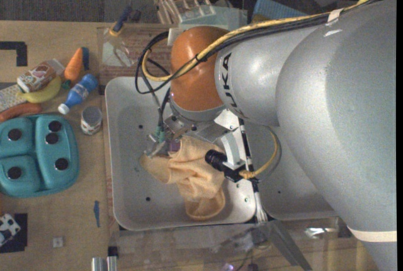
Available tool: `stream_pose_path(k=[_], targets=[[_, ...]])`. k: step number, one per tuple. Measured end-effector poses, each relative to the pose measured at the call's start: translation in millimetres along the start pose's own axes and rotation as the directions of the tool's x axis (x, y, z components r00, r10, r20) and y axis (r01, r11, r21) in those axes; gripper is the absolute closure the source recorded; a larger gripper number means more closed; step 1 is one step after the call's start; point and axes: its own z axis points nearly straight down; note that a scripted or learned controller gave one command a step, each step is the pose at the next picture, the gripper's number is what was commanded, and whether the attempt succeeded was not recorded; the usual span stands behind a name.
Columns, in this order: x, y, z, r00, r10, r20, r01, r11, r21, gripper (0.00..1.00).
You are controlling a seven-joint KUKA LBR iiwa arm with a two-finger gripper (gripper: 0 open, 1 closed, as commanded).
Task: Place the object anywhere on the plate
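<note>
From my remote seat, nearest the camera I have the front rim of the shallow white left-hand bin [126, 216]. Inside it lies a crumpled pale peach cloth [192, 178], bunched toward the bin's middle and front. The two-finger gripper [158, 140] sits low at the cloth's upper left edge, touching or just above the fabric; I cannot tell its grip state from here. Above it comes the grey arm with the orange band [192, 68], which covers most of the right-hand bin. Left of the bin on the bench rests a teal sectioned plastic plate [34, 153], well apart from the cloth. Beyond it are a small can [91, 120], a blue-capped bottle [79, 93], a yellow toy banana [41, 94] and an orange toy carrot [75, 63].
</note>
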Motion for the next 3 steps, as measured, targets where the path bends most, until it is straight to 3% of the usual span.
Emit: stream_pose_path(k=[1, 2, 3], targets=[[28.3, -27.6, 10.0, 0.996, 0.077, 0.043, -0.073, 0.994, -0.087, 0.00], [-0.5, -69.8, 17.9, 0.706, 0.708, -0.003, -0.708, 0.706, -0.007, 0.00], [-0.5, -69.8, 17.9, 0.706, 0.708, -0.003, -0.708, 0.706, -0.007, 0.00]])
